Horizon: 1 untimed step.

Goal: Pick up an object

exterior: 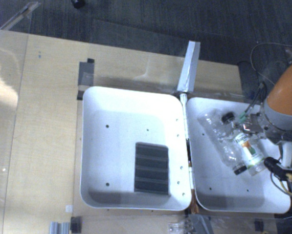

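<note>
A: Camera view first: where is the thing to pick up?

B: In the right bin (215, 195), toward its far right part, lies a clear plastic bottle (231, 140), crumpled and see-through, running at a slant from the bin's far-left area down to its right side. It has a green-and-orange label near the lower end and a dark cap (239, 170) at that end. A second small dark piece (228, 116) sits near its upper end.

A: And the claw?

B: The claw (247, 128) is low over the bottle's upper half, reaching in from the right edge. Whether it is wide, narrow or gripping the bottle, I cannot tell; clear plastic and cabling muddle that spot.

A: The arm?

B: The arm's orange band (289, 92) shows at the bin's far right corner, with grey casing below it and black cables (279, 170) trailing over the right rim.

A: The other bin?

B: The left bin (108, 136) holds a dark ribbed rectangular block (151, 168), lying flat near its near-right corner. Both bins stand side by side on the pale wooden surface (37, 129), rims nearly touching.
</note>
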Each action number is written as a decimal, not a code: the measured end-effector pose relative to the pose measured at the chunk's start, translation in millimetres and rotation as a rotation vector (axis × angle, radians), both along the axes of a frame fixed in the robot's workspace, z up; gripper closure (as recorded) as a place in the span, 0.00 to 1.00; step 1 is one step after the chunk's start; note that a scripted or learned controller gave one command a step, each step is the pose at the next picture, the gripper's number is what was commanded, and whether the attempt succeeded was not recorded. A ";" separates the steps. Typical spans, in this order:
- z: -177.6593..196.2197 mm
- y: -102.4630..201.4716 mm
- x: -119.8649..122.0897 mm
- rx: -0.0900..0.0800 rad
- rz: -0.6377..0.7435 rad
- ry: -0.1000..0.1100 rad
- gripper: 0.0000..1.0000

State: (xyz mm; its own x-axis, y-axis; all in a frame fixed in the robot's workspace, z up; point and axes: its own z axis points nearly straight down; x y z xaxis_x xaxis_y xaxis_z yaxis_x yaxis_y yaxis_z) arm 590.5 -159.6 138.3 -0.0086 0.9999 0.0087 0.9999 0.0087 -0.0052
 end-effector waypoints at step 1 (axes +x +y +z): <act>-6.4 -9.5 23.5 0.017 0.091 0.035 0.00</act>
